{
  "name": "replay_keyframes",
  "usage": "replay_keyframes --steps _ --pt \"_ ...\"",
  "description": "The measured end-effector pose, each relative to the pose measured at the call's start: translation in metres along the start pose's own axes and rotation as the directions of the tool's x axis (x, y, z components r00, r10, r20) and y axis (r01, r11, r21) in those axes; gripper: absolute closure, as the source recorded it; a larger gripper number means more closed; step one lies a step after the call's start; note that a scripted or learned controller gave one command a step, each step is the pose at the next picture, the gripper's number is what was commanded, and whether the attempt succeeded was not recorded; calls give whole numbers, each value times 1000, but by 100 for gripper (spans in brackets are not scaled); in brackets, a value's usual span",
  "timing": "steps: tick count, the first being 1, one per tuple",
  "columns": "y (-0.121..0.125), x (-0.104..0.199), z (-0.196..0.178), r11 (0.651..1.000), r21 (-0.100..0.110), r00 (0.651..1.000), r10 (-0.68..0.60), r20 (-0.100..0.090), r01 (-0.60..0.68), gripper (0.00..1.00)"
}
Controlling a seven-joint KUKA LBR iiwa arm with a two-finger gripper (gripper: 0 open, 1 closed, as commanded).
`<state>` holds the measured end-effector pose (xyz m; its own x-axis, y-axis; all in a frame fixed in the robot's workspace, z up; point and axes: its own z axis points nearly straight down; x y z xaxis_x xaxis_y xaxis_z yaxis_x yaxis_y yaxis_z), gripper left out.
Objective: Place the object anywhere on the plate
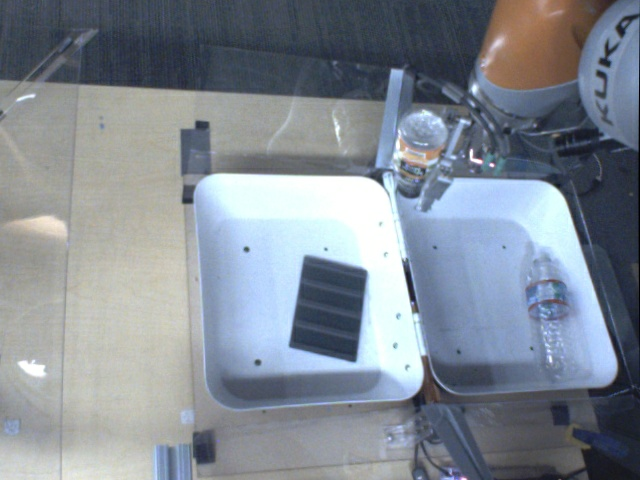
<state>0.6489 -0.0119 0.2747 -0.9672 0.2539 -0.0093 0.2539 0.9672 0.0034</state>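
Wood bench (110,298), tool (432,173) prob. gripping bottle (418,148)

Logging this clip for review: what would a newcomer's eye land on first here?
The orange-banded arm at top right, its gripper holding a clear bottle above the bins' shared far corner. Next, the dark ribbed plate in the left bin, and a second bottle lying in the right bin.

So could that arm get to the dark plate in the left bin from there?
Probably yes. The dark plate lies flat and uncovered in the left bin, open from above. The end effector hangs by the bins' shared back corner, a clear bottle beside it.
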Motion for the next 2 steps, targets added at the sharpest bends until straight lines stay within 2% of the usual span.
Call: replay_keyframes --steps 1,2 --pt "59 64 47 1000 0 1000 18 -6 -18 100" --pt "-8 88 54 997 1 997 71 -2 -71 100"
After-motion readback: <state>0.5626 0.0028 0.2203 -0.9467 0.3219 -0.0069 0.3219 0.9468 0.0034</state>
